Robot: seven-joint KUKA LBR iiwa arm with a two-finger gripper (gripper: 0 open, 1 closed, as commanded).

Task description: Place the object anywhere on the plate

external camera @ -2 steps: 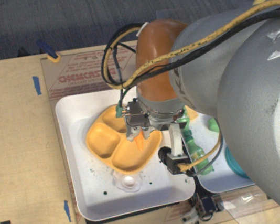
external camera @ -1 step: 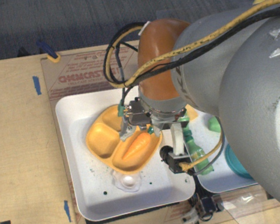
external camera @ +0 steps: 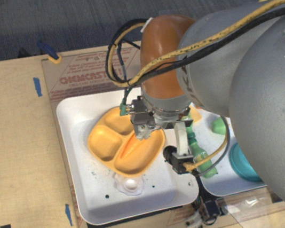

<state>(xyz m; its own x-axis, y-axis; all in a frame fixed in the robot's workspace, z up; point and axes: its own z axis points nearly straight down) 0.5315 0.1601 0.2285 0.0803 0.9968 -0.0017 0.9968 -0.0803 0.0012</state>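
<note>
Hovering low, the tool (external camera: 144, 131) sits directly over the yellow divided plate (external camera: 109, 140); an orange object (external camera: 131, 146) lies just beneath it. Grip state unclear; release gently over the compartment.

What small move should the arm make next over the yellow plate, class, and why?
Probably a short lift straight up to clear the view. The tool sits low over the divided yellow plate in the left bin, and the wrist hides whether it holds anything. A small clear item lies on the bin floor just off the plate; I cannot tell if that is the object.
</note>
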